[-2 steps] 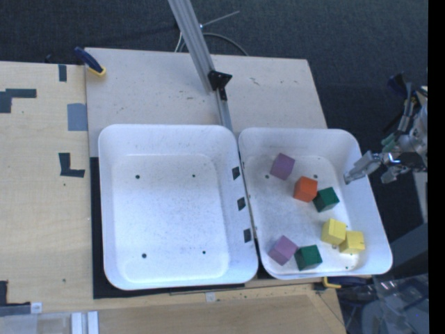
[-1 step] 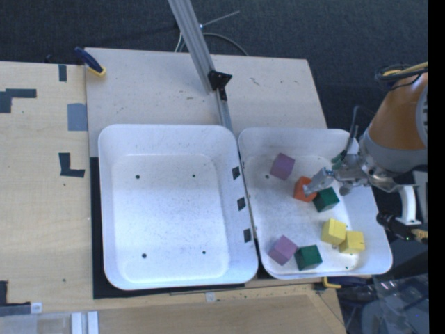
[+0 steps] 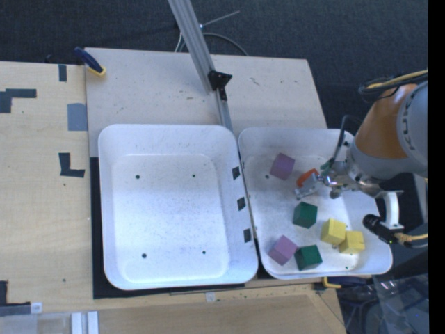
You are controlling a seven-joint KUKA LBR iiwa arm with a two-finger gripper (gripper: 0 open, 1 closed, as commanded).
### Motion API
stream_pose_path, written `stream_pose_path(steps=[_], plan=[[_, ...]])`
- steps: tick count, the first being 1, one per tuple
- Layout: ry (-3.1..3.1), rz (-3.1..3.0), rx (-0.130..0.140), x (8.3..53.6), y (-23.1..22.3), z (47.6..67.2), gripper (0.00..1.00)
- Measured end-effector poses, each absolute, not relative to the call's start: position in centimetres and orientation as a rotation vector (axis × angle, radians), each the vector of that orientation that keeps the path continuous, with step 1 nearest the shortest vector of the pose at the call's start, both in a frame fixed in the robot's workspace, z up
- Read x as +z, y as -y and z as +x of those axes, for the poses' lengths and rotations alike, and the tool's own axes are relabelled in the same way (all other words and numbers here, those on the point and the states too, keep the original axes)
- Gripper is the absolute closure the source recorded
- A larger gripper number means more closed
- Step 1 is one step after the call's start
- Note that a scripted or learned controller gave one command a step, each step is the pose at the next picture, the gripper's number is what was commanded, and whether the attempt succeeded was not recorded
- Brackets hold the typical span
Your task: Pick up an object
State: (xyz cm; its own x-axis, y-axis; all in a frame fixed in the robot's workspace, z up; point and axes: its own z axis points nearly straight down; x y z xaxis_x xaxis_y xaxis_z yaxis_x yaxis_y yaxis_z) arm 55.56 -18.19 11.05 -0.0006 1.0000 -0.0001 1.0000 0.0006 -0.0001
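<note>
The end effector (image 3: 314,184) is hovering over the right bin (image 3: 259,145), with something small and orange (image 3: 306,178) sitting at its tip; I cannot tell how it is set. A green cube (image 3: 304,215) is lying just beside it at 6 o'clock, and a purple cube (image 3: 282,166) is resting near it at 10 o'clock. Two yellow cubes (image 3: 334,231) are sitting further off at 5 o'clock. The left bin (image 3: 111,145) is lying at 9 o'clock on the worktop (image 3: 42,186).

the gripper (image 3: 316,184) is too small and blurred to read its fingers. the arm (image 3: 389,134) is cut off at the right edge, the tabletop (image 3: 42,186) at the left.
</note>
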Motion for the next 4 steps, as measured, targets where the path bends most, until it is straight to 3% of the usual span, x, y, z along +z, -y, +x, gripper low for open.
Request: stream_pose_path(steps=[1, 2, 3, 4], plan=[[-2.21, 2.202, 0.016, 9.7, 17.1, 48.8, 0.0], [-2.224, 2.213, 0.004, 9.2, 17.2, 58.8, 0.0], [-2.226, 2.22, -0.005, 10.1, 17.3, 58.4, 1.0], [-2.231, 2.21, 0.009, 19.5, 5.2, 60.2, 1.0]])
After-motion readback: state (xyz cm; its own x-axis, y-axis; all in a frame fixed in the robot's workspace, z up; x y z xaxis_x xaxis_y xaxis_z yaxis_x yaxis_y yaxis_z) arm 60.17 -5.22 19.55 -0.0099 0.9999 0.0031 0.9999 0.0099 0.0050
